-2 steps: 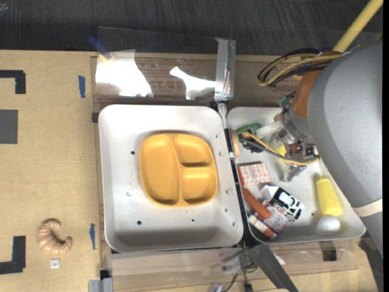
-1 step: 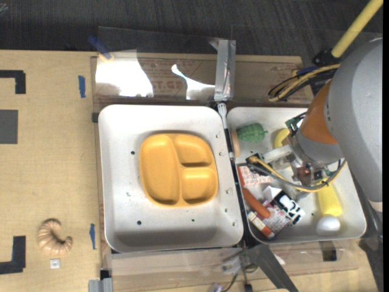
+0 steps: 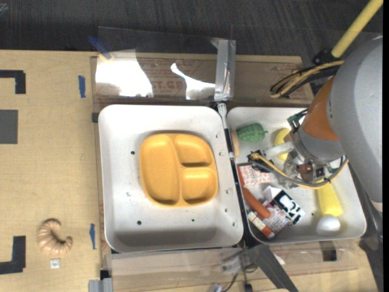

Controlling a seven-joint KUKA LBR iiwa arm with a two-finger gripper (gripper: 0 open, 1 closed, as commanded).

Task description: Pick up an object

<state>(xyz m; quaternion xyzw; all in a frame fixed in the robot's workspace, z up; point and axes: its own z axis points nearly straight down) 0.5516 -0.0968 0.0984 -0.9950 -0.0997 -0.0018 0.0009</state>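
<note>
Within the right white bin [image 3: 358, 221] lie a green crumpled lump [image 3: 250, 132], yellow cylinder [image 3: 330, 201] and orange carrot-shaped piece [image 3: 257, 205]. Gripper [image 3: 302, 168] hangs above them; grip state: cannot tell. Left white bin [image 3: 115, 175] holds a yellow divided tray [image 3: 179, 168].

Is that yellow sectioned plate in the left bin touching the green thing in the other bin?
Apart. The camera view shows the yellow plate lying mid-floor in the left bin, while the green thing sits in the right bin, with both bins' rims between them.

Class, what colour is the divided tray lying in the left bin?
Yellow-orange; the tray shows best in the camera view.
</note>
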